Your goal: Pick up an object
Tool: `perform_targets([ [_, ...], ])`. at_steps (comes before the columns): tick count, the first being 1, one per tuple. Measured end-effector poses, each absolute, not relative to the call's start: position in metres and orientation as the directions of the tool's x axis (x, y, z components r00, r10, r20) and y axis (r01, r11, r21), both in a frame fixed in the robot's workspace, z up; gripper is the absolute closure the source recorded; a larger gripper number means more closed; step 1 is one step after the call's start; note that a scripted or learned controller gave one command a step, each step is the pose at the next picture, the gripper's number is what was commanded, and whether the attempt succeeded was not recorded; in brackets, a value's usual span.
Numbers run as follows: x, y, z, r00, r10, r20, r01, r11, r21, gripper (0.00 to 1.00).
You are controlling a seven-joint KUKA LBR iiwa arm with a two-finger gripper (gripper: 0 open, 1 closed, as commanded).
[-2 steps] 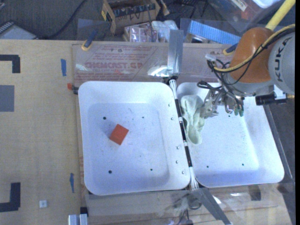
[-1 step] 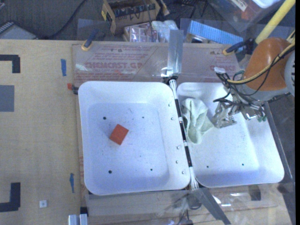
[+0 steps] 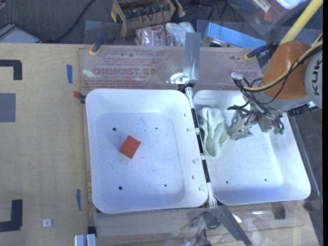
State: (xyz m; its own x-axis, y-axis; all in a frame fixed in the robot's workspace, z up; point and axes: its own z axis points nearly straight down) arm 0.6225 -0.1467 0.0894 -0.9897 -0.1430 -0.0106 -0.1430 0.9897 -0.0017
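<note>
The arm's hand hangs low over the right bin, just right of the pale green cloth bunched against the divider between the 2 bins. Whether the hand is spread or pressed together cannot be told. The orange block lies well left of the cloth, in the left bin. Judged risk: soft cloth may slip free, or the hand may strike the divider.

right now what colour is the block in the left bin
Orange-red. The block shows clearly in the camera view, lying on the white floor of the left bin.
</note>
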Motion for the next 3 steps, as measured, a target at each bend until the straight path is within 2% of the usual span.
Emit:
perform_targets([
  [1, 0.654, -0.145, 0.089, -0.993, 0.118, -0.014, 0.118, 0.993, 0.000, 1.00],
  [2, 0.590, -0.145, 0.090, -0.946, 0.324, -0.011, 0.324, 0.946, 0.001, 1.00],
  [3, 0.629, -0.134, 0.089, -0.855, 0.518, -0.013, 0.518, 0.855, 0.004, 1.00],
])
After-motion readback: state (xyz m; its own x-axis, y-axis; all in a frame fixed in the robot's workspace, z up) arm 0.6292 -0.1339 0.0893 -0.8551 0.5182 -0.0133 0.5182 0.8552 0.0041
